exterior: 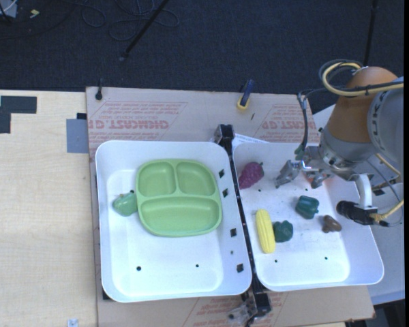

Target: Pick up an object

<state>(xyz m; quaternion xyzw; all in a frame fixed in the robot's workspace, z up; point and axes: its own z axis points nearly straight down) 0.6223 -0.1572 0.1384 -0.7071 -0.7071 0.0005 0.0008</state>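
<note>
No object is between the fingers yet, so I'd call this the approach step, pre-grasp. Candidates all sit in the right bin (368, 268): a purple-red eggplant-like toy (251, 174) at the upper left, near the divider; a yellow corn cob (264, 231) lying roughly lengthwise, lower centre; a dark green piece (282, 231) just beside the corn, apparently touching it; a green pepper-like toy (307, 206) right of centre; a small brown item (330, 224) further right, too small to identify. The gripper (291, 173) sits above the upper middle of that bin, between the eggplant toy and the green pepper toy, touching neither as far as I can tell. Fingers look parted and grasp nothing, though the metal parts blur together, so low confidence on how far they are spread. Judgement on the next move: pick one target, centre over it, descend, close. The eggplant and the pepper are nearest; the pepper stands apart from its neighbours, so it's the cleaner grab. The corn plus dark green pair risks a double contact or a nudge. The left bin (123, 278) holds a light green divided plate (178, 197) with three compartments, all bare, and a small green item (125, 204) touching the plate's left edge.
</note>
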